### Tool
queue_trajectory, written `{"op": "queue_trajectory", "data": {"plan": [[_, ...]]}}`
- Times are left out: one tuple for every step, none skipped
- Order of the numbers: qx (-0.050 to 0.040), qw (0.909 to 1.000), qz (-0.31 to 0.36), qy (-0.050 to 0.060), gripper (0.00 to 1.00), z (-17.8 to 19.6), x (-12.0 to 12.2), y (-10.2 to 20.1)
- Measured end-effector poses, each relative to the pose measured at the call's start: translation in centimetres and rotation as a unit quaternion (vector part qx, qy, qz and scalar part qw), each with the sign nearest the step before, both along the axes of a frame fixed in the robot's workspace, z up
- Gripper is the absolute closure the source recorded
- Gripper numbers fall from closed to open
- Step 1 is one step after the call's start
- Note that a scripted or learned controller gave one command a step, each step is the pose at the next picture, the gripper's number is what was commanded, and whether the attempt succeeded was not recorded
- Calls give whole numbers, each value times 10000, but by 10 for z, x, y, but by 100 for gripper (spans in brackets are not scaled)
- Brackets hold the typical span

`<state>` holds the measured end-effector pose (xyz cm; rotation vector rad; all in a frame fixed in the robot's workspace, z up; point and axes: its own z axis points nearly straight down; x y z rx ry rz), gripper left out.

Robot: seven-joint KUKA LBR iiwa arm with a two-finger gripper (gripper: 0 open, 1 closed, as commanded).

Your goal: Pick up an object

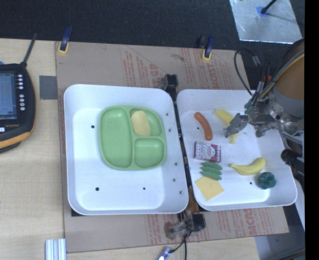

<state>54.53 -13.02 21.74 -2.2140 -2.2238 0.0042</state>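
A: Left bin (83, 194), frame centre-left: green divided plate (132, 137), pale yellow piece (141, 123) in its upper compartment. Right bin (273, 199)?

B: Sausage (203, 125), pink packet (207, 151), green pods (211, 170), cheese slice (209, 188), banana (249, 167), dark green ball (266, 180). Gripper (236, 125) hovered over a small yellow item (223, 116), upper right; fingers appeared apart, empty.

A: Handling?

B: Probably light, stiff plastic, slippery; grip across its narrow middle.

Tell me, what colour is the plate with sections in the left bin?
The plate is light green, seen in the camera view.
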Motion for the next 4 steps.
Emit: {"op": "queue_trajectory", "data": {"plan": [[-14, 10000, 8, -1, 0, -67, 55, 26], [-9, 10000, 8, 11, 0, -126, 78, 33], [-12, 10000, 15, 18, 100, -116, 78, 32], [-3, 10000, 12, 2, 100, -25, 17, 79]]}}
